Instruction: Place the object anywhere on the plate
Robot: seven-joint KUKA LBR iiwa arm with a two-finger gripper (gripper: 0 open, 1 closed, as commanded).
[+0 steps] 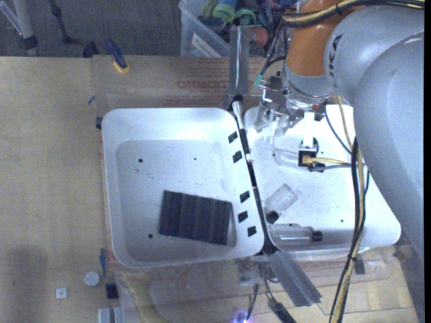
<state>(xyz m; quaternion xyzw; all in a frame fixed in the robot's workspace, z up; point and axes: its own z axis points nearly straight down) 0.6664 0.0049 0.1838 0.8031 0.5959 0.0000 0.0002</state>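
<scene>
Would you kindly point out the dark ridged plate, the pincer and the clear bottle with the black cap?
dark ridged plate (pixel 194 218): camera view, middle of its ridged top.
pincer (pixel 281 121): camera view, between its fingertips.
clear bottle with the black cap (pixel 296 234): camera view, mid-body.

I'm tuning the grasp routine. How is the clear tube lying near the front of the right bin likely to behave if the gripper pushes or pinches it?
The clear tube looks round and lies on its side on the smooth floor of the right bin, so a push would probably roll it. Its glossy surface suggests it may slip between fingers. It looks thin and see-through, so probably light.
</scene>
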